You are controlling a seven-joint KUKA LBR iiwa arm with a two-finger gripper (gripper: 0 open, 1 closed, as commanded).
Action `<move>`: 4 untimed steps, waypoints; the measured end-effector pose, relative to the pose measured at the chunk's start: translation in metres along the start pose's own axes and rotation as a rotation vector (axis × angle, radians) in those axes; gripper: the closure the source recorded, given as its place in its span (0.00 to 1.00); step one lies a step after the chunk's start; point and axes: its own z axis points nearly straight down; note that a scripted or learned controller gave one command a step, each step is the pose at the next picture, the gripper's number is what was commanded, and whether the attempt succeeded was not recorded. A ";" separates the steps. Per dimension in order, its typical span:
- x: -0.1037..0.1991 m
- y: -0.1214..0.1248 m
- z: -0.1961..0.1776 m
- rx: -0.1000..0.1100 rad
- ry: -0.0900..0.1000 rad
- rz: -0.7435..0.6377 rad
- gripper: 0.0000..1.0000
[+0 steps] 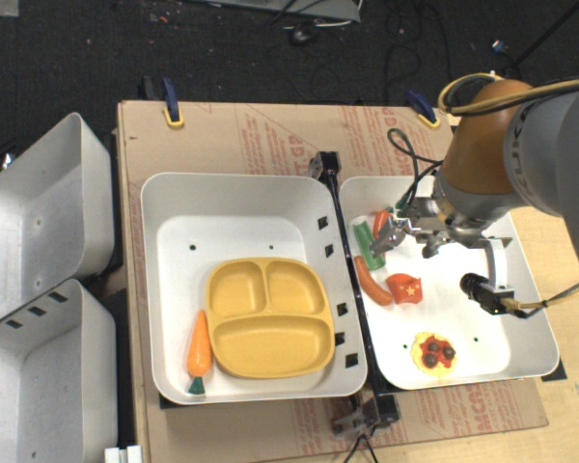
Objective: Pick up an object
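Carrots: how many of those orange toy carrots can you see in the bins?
1. The carrot lies in the left bin, beside the yellow plate. More could be hidden under the arm.

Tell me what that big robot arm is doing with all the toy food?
The grey and orange robot arm is reaching into the right bin to try to pick something up. Its gripper hangs over the far left part of that bin, near a green toy, a long orange sausage-like toy and a red toy. A little pizza toy lies nearer the front. In the left bin sit a yellow divided plate and a carrot beside it.
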 end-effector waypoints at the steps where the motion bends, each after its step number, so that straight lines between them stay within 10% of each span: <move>1: -0.003 0.002 0.042 -0.011 -0.007 0.002 0.00; 2: -0.001 0.001 0.031 -0.008 -0.002 0.002 1.00; 4: -0.003 -0.001 -0.077 -0.010 -0.001 -0.003 1.00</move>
